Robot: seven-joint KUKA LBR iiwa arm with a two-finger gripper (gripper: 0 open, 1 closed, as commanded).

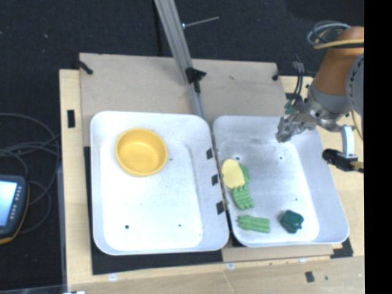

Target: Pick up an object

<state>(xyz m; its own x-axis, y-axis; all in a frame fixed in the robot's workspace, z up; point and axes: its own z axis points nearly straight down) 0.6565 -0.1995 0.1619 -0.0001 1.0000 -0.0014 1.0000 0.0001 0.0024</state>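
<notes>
My gripper (285,133) hangs over the far right part of the right bin (318,182), with nothing seen between its fingers. Well below and left of it lie a pale yellow object (232,173), a light green ridged piece (243,196) just under it, and another light green ridged piece (253,224) near the bin's front. A dark green object (292,220) rests at the front right of that bin. In the left bin (184,225) sits a yellow bowl (141,152) at its far left.
A slanted metal pole (177,41) rises from between the two bins at the back. The bench's wooden edge (67,164) frames the bins. A handheld screen device (11,204) lies off the bench at far left.
</notes>
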